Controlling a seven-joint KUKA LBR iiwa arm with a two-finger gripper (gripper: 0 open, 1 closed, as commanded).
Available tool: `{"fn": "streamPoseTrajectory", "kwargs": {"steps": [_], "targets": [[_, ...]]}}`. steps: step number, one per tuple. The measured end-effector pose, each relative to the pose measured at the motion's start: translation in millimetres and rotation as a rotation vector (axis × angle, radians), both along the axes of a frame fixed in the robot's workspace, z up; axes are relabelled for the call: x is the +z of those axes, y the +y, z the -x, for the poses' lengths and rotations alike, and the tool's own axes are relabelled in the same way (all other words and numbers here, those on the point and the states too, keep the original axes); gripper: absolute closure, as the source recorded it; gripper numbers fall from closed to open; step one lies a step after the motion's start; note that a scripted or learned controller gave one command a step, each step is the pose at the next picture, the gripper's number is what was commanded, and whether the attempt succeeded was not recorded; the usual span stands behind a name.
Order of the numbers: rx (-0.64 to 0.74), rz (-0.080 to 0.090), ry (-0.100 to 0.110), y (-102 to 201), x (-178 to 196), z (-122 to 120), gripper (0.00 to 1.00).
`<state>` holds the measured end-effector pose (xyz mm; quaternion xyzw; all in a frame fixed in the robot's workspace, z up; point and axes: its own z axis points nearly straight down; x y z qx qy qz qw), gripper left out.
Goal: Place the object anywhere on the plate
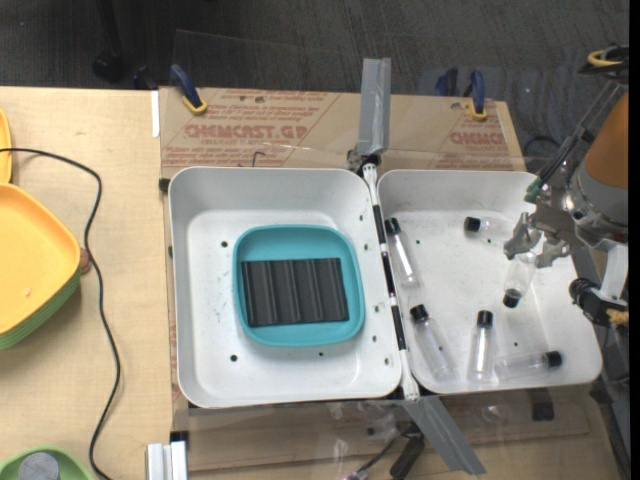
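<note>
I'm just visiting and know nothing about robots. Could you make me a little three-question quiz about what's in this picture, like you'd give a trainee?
1. True or false: the teal plate lies in the left bin.
2. Which bin holds the clear vials with black caps? A) the left bin B) the right bin C) both bins
3. Fill in the missing word: the gripper is over the ____ bin, near its right side.

Key:
1. True. The plate sits in the middle of the left bin, with a dark ribbed centre.
2. B. Several vials, such as one along the divider, lie scattered in the right bin.
3. Right.
</note>
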<state>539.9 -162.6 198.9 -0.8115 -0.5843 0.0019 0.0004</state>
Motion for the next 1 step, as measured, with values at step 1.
{"fn": "streamPoseTrajectory", "kwargs": {"steps": [1], "targets": [[0.0, 0.0, 0.0, 0.0, 0.1, 0.0, 0.0]]}}
